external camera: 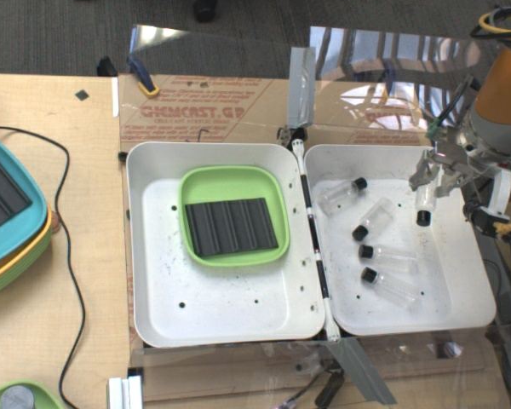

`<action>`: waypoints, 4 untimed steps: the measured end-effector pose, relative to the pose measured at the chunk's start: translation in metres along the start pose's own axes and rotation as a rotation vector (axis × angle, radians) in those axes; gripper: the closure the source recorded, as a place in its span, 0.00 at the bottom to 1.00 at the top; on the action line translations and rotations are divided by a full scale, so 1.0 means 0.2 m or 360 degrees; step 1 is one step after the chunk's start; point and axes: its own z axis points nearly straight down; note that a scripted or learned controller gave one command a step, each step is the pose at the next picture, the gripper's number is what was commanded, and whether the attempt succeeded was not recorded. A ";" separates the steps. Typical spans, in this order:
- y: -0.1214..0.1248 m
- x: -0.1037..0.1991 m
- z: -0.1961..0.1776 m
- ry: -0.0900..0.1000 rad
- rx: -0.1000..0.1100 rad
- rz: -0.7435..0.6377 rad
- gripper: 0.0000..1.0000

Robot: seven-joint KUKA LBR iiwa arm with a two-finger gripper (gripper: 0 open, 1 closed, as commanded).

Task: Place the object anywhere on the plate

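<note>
The green plate [275, 183] lies in the left bin [153, 296] and bears a dark ribbed mat [230, 227]. Several clear vials with black caps lie in the right bin [460, 305], among them one [373, 219] near its middle. My gripper [429, 186] hangs over the right bin's far right part. A clear vial [424, 204] hangs upright from its fingertips with the black cap down, and the gripper looks shut on the vial's upper end. The plate sits well to the left of the gripper, across the wall between the bins.
A cardboard sheet [196, 105] lies behind the left bin and a clear panel [383, 66] behind the right one. Stacked teal and yellow trays [13, 203] and a black cable [68, 254] are on the bench at the left.
</note>
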 end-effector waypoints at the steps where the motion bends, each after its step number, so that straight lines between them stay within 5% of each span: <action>1: 0.00 0.00 0.00 0.0000 0.0000 0.0000 0.00; 2: 0.03 -0.19 -0.38 0.0000 0.0000 0.0449 0.00; 3: 0.10 -0.12 -0.91 0.0000 0.0002 0.0758 0.00; 4: 0.22 -0.15 -1.22 0.0000 0.0003 0.1079 0.00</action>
